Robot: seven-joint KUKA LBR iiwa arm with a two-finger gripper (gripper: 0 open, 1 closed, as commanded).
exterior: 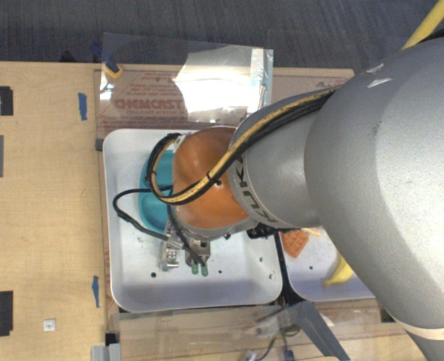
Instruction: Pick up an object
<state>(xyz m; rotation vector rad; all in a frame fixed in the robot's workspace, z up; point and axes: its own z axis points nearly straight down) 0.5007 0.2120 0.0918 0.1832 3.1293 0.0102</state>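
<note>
Arm (357, 156) reaching in from right, covering most of right bin (312, 277) and hanging over left bin (131, 277). Orange band (206, 179) sitting above wrist. Gripper (182, 258) pointing down at left bin floor, near front-centre, green-tipped fingers (199, 268) showing. Grip state: cannot tell, nothing visibly sitting between fingers. Teal object (158, 194) lying in left bin, partly hidden under wrist, just behind gripper. Orange object (297, 243) and yellow object (340, 273) lying in right bin, peeking out beneath arm.
</note>
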